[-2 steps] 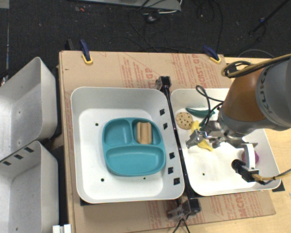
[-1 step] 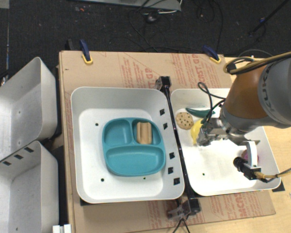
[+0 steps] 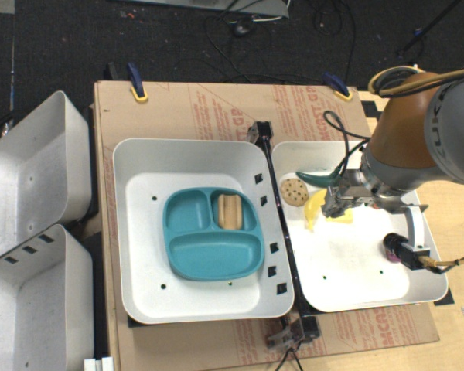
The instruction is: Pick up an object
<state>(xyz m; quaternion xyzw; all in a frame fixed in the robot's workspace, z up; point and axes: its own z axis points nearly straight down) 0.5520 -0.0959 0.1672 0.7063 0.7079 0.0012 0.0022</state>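
Hovering over the yellow item (image 3: 315, 209), the gripper (image 3: 336, 201) seemed mid-grasp; its clench couldn't be told; next, probably lifting.

The near half of the right bin (image 3: 348, 273) lay bare, open to a reach. At its far side a cookie (image 3: 295, 191) and a yellow piece (image 3: 315, 206) crowded beneath the arm (image 3: 406, 141). A teal tray (image 3: 209, 257) filled the middle of the left bin (image 3: 139, 207).
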